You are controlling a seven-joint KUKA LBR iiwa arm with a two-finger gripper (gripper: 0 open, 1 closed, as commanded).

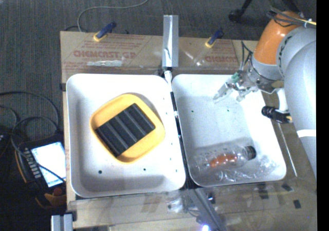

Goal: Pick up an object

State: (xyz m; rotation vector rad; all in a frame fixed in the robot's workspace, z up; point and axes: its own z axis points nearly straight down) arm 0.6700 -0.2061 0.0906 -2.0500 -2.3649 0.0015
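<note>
A yellow block with a black ribbed top [128, 127] lies in the middle of the left bin [82, 91]. A clear plastic bottle with an orange label and a black cap [229, 159] lies on its side near the front of the right bin [205, 117]. My gripper [229, 90] hangs over the back right part of the right bin, well behind the bottle. Its two fingers stand apart with nothing between them.
The grey arm with its orange band [272, 45] comes in over the right bin's far right corner. A metal post [170, 45] stands behind the divide between the bins. Cardboard with two blue clamps [104, 31] lies behind the bins. A tablet [46, 160] sits at the left.
</note>
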